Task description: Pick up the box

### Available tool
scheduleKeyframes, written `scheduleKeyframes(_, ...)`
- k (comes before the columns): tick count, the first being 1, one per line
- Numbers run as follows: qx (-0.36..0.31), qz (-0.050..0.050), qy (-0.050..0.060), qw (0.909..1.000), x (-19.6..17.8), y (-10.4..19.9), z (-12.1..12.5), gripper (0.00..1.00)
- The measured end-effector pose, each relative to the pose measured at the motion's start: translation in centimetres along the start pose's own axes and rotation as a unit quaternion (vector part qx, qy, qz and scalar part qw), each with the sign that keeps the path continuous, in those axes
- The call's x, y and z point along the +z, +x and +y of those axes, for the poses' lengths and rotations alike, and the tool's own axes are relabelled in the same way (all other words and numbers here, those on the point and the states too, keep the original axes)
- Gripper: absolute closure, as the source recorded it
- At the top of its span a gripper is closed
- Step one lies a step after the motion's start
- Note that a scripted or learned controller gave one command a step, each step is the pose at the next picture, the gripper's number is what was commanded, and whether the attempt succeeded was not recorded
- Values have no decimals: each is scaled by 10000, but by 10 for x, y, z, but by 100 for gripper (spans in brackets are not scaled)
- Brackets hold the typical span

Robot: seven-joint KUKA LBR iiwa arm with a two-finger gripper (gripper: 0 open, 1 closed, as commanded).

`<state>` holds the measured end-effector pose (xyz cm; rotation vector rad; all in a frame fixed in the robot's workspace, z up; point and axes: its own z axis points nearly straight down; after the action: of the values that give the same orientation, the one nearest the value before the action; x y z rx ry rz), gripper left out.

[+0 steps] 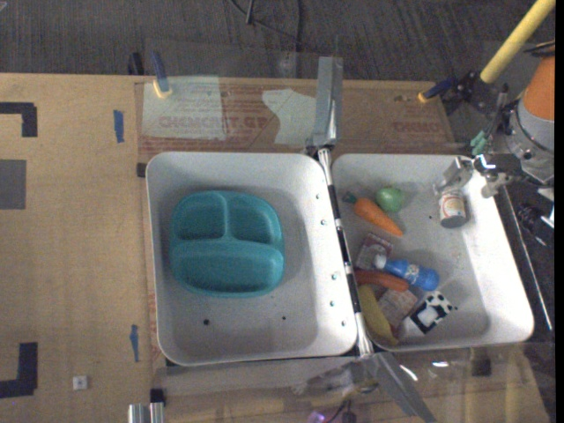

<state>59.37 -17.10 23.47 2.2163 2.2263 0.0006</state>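
In the right bin [502, 320], a small box [374, 252] with a pink and white face lies left of centre. It sits between a carrot [379, 217] and a red pepper [382, 279]. A brownish packet [398, 304] and a black-and-white cube [432, 312] lie nearer the front. My gripper [456, 177] hangs at the bin's back right, just above a small can [452, 208] and well away from the box.
A green round fruit [390, 198], a blue bottle [412, 274] and a banana [376, 315] also lie in the right bin. The left bin [176, 333] holds a teal divided plate [227, 242]. A yellow pole [520, 33] slants at the top right.
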Motion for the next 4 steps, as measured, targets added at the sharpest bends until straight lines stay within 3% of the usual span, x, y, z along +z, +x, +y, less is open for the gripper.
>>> scheduleKeyframes(1,-278,-1,-1,9996,32,8,-60,0)
scheduleKeyframes(2,-445,-11,-106,9990,128,-11,-102,0)
scheduleKeyframes(3,830,-5,-6,9965,119,-24,-29,0)
scheduleKeyframes(4,732,-10,-24,9973,147,-18,-15,0)
